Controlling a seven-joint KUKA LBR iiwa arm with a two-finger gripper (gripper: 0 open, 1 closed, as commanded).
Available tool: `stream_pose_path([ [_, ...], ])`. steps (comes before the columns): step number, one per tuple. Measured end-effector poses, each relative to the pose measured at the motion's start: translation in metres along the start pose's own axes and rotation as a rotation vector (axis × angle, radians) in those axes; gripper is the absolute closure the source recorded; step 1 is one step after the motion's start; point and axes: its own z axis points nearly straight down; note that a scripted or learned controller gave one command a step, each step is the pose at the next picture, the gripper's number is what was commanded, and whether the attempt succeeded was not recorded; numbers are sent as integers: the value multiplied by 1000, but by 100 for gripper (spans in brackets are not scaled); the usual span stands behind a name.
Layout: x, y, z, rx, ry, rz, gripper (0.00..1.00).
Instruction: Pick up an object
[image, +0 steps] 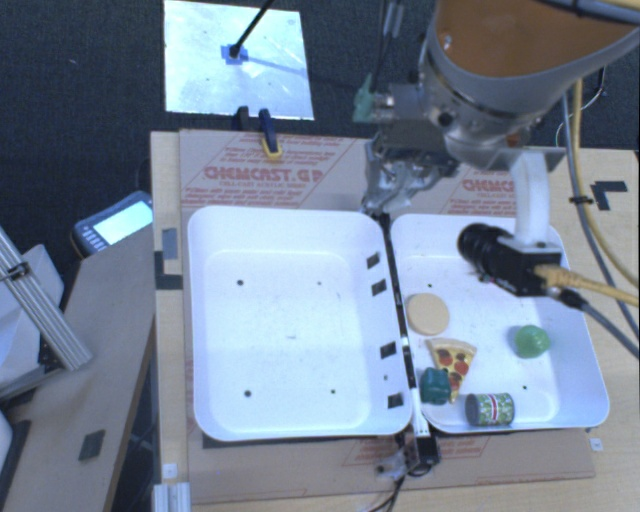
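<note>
The tool (385, 200) is seen above the bins' far edge; its state cannot be told. A cookie (428, 313), pizza slice (452, 357), can (489, 408) and green ball (531, 340) lie in the right bin (570, 400).

Bench (165, 200) with cardboard sheet (290, 170) under two white bins (290, 330).

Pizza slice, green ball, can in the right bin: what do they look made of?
Pizza slice: likely moulded plastic toy, matte; flat colours, printed-looking toppings.
Green ball: plastic or rubber, can't tell which; a soft highlight suggests a slight sheen.
Can: toy tin, probably plastic or metal, with a green label; too small to settle.
</note>
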Motion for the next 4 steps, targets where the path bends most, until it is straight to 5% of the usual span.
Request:
stream_pose_path([
  [1,61,39,3,2,-2,4,100],
  [2,55,99,164,18,-11,13,100],
  [3,57,83,72,-5,1,7,100],
  [4,58,67,-4,-5,1,7,100],
])
